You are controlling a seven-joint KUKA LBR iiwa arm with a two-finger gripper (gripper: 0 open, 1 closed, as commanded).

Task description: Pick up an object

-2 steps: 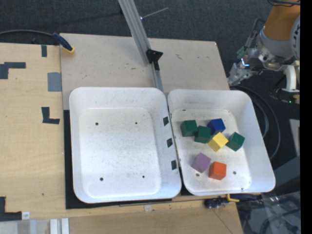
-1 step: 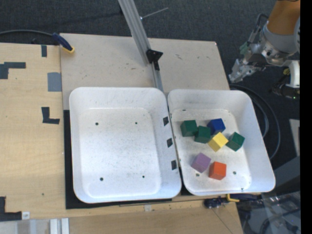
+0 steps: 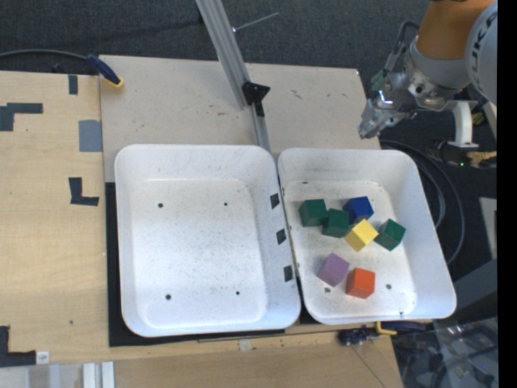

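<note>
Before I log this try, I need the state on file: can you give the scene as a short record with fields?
pincer: above the bench, beyond the right bin's far rim, holding nothing visible
right bin: seven cubes
green cubes
blue cube
yellow cube
purple cube
orange cube

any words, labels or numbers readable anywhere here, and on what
None can be read.
The arm shows part of a dark marking at the frame's right edge, cut off and too blurred to read.
The blocks in the right bin, the left bin and the tape pieces on the bench carry no lettering.
</note>
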